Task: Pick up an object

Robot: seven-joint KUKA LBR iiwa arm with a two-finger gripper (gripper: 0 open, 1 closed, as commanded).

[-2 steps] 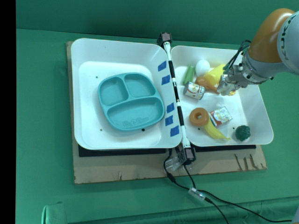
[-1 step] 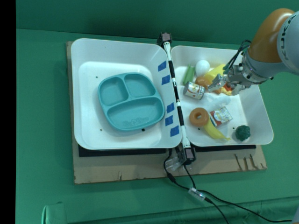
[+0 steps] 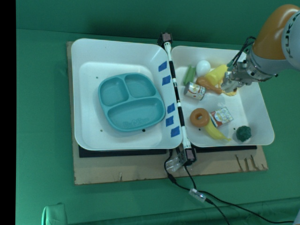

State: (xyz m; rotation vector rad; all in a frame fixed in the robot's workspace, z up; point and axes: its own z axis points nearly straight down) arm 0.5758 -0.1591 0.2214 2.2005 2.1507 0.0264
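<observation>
Yellow plastic, a bottle-like toy (image 3: 217, 73), lies in the right bin (image 3: 262, 121) right beside the gripper (image 3: 229, 84), on its bin-divider side; whether they touch, or how the fingers stand, I cannot tell. Just past it lie a carrot (image 3: 206, 84), a white egg (image 3: 203, 67), a green pod (image 3: 189, 74) and a can (image 3: 194, 91). Nearer the camera sit a donut (image 3: 200, 117), a carton (image 3: 221, 116), a banana (image 3: 215, 132) and broccoli (image 3: 243, 133). Well beyond the divider, the left bin (image 3: 89, 121) holds a teal tray (image 3: 131, 101). The arm (image 3: 276, 34) slants down from the right.

Glossy white plastic bins (image 3: 89, 125); matt teal plastic plate (image 3: 131, 102); rough brown cardboard base (image 3: 140, 175); green cloth backdrop (image 3: 42, 102).
</observation>
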